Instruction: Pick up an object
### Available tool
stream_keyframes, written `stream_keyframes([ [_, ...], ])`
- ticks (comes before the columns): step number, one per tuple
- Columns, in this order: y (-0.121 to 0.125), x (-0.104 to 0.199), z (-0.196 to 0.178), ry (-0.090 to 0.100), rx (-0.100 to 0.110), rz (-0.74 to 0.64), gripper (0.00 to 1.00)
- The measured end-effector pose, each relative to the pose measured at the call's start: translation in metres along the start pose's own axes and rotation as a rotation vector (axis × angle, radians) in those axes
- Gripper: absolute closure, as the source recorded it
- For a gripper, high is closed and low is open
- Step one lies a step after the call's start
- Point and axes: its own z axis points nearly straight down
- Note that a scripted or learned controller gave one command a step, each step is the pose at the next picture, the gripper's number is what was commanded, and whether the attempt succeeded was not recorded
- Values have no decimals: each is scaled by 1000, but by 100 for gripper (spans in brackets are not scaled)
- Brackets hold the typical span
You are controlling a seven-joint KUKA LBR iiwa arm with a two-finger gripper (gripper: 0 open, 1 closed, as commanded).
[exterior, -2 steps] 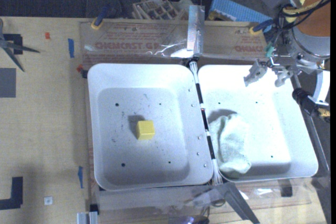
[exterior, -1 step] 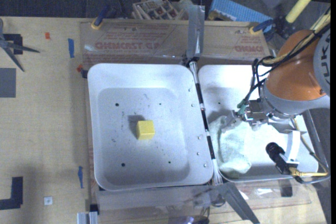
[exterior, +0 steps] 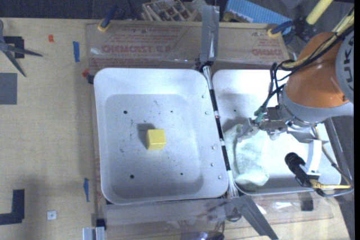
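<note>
A small yellow block (exterior: 156, 139) lies near the middle of the left bin (exterior: 112, 93). In the right bin (exterior: 236, 84) a pale, crumpled cloth-like thing (exterior: 248, 158) rests against the left wall and front corner. My gripper (exterior: 262, 121) hangs low over the right bin, just above the upper edge of the pale thing. The wrist and the orange band (exterior: 313, 82) hide the gripper's right side, and whether it touches the pale thing cannot be made out.
A raised divider (exterior: 216, 121) separates the two bins. Cardboard walls (exterior: 169, 45) stand behind them. The arm's grey body covers the right part of the right bin. Bare bench (exterior: 39, 137) stretches to the left.
</note>
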Motion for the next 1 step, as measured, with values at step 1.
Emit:
stream_keyframes([
  [1, 0, 0, 0, 0, 0, 0, 0],
])
